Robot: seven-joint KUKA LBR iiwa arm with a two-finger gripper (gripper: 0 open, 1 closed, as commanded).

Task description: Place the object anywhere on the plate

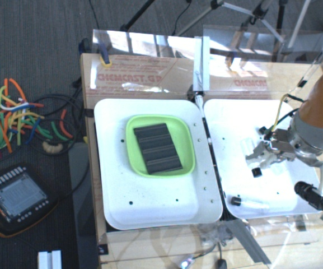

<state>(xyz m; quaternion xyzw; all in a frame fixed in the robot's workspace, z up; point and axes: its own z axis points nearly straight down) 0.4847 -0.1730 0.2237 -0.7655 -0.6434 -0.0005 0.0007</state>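
Resting already on the square green plastic plate (132, 129) in the left white bin (112, 200), the dark ribbed rectangular block (158, 148) risks displacement should the metal two-finger gripper (260, 156), grip state unclear, return.

A robotics lab: tripod legs (228, 4), a teach pendant (13, 198) and loose coloured cables (15, 119) ring the bench.

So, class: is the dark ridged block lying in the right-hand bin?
No, the dark ridged block lies on the green plate in the left bin.
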